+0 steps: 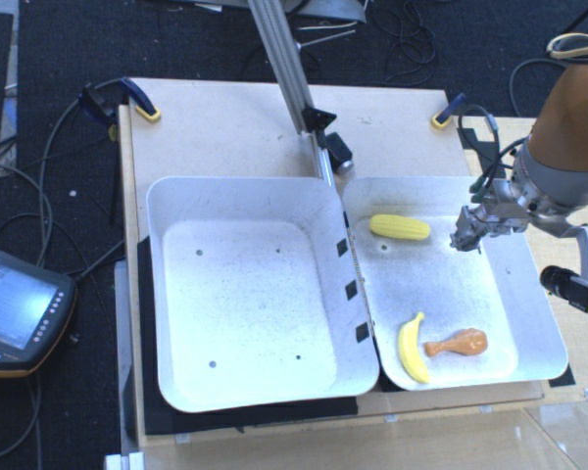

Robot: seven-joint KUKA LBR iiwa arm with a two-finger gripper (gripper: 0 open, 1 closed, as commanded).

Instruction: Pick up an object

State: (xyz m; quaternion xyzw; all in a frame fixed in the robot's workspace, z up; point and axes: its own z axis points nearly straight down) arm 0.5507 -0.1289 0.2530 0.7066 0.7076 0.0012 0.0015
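Note:
In the right bin lie three toy foods. A yellow corn cob rests near the bin's far side. A yellow banana and an orange-brown chicken drumstick lie side by side near the front edge. My gripper hangs over the bin's far right part, a short way to the right of the corn cob and apart from it. Nothing shows between its tips.
The left bin stands beside the right one, sharing a middle wall with black clips. A slanted metal rail rises behind the bins. A teach pendant lies off the bench at left. Clamps hold the board's far corners.

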